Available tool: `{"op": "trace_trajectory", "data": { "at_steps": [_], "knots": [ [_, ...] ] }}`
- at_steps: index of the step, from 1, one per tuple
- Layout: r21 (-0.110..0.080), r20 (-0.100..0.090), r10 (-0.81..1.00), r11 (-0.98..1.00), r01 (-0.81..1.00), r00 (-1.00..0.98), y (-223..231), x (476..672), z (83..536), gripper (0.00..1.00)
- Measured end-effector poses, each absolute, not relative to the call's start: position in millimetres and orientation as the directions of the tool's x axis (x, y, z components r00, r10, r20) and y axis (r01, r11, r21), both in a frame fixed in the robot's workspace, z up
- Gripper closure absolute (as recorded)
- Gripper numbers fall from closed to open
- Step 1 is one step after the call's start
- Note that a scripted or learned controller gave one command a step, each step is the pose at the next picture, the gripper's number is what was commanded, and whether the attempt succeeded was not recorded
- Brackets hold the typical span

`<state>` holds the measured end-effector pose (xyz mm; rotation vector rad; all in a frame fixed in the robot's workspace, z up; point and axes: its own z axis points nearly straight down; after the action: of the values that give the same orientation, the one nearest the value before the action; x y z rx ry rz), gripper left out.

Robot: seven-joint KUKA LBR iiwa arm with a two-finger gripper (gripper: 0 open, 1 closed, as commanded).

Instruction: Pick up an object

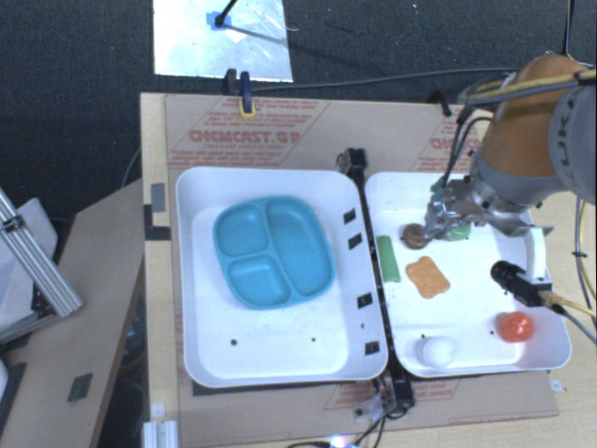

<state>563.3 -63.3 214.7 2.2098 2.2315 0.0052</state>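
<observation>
**Kid:** What is hard for you to see?

**Me:** My gripper point(437, 220) hangs over the far part of the right bin point(466, 317). It looks small and shiny from up here, so I cannot tell if it is wide or narrow. A green bit point(458, 232) peeks out just behind it. Most of it is hidden, so I cannot say what it is.

**Kid:** Where is the thing to pick up?

**Me:** A brown round thing point(412, 236) lies just beside my gripper. I cannot tell if we touch. A green stick point(387, 259), an orange flat piece point(428, 276), a red ball point(514, 326) and a white lump point(436, 351) lie in the same bin.

**Kid:** Can you read any words?

**Me:** The brown board point(280, 119) under the bins says "CHEMCAST GP" in red. My arm covers part of the same red letters on the right. The left bin point(280, 348) holds a blue plate point(273, 250) with three parts.
</observation>
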Motion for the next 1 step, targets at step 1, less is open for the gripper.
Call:
{"op": "trace_trajectory", "data": {
  "at_steps": [1],
  "knots": [
    [0.003, 0.002, 1.0, 0.01, 1.0, -0.01, -10.7, 580.3, 207.9, 1.0]
  ]
}}
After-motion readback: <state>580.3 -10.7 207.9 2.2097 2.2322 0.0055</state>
